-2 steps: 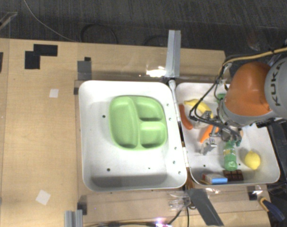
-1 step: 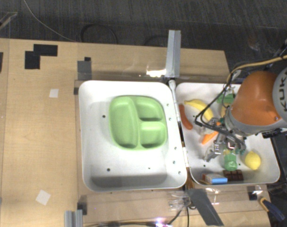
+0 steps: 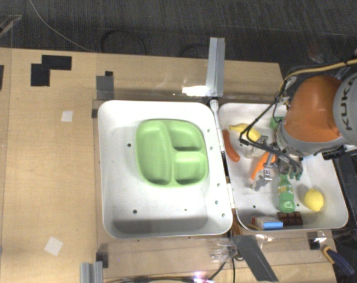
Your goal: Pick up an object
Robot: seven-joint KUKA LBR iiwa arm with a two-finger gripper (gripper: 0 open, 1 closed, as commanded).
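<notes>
The right bin [image 3: 337,220] holds several small objects. An orange sausage-shaped piece [image 3: 230,147] lies by its left wall, and a yellow item [image 3: 250,132] sits beside it. A thin orange piece [image 3: 260,163] lies in the middle. A green bottle [image 3: 286,197] and a yellow lemon [image 3: 313,200] rest toward the front right. A brown bar [image 3: 291,219] and a blue and orange piece [image 3: 269,224] lie at the front edge. My gripper [image 3: 261,179] hangs low over the bin's middle, just below the thin orange piece and left of the green bottle. Nothing is visibly held.
The left bin [image 3: 116,217] holds a green divided plate [image 3: 169,152]. A metal post [image 3: 216,63] stands behind the wall between the bins. The arm's orange band [image 3: 311,111] covers the right bin's back right corner. Black cables [image 3: 258,125] loop over the yellow item.
</notes>
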